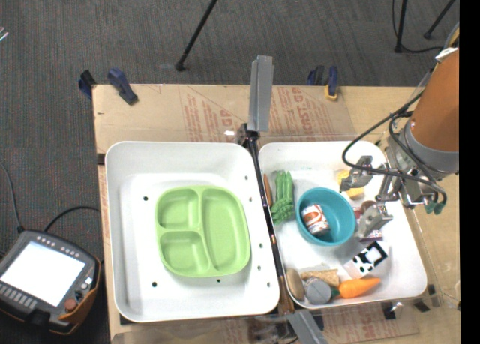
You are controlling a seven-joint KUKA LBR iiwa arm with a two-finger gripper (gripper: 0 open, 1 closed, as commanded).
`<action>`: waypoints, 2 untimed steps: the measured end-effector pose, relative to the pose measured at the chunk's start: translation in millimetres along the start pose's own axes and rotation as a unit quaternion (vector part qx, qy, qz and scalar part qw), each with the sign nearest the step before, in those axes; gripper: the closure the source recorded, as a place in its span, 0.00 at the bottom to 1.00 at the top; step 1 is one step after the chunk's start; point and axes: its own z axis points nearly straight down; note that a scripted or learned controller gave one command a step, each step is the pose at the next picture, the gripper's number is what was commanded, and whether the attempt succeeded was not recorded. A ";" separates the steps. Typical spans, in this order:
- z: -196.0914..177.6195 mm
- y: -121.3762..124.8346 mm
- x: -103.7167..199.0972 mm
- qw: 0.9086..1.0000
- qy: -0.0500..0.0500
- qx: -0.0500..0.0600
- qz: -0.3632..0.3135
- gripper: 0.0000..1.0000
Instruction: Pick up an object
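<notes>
Nothing picked up yet. Two-finger gripper [373,192] spread wide and pinching nothing, low in the right white bin [409,279], just beside the round blue plastic bowl [337,222] with a small red-and-white can [316,219] inside.

A: Left bin [120,185]?
B: Smooth white plastic, slight sheen. Green divided tray [202,230] inside: matt plastic.
A: Right bin [416,275]?
B: Same white plastic. Blue bowl [341,219], glossy plastic, holding a can [316,219] with a printed label; carrot [360,287] at 5 o'clock of the bowl, smooth orange plastic.
A: Surface [180,114]?
B: Matt brown cardboard, red print.
A: Gripper [373,196]?
B: Dull grey metal.
</notes>
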 end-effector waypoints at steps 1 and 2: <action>150.1 -3.9 8.6 0.995 -0.003 0.000 0.097 0.00; 165.5 30.4 -62.2 0.989 -0.021 -0.001 0.148 0.00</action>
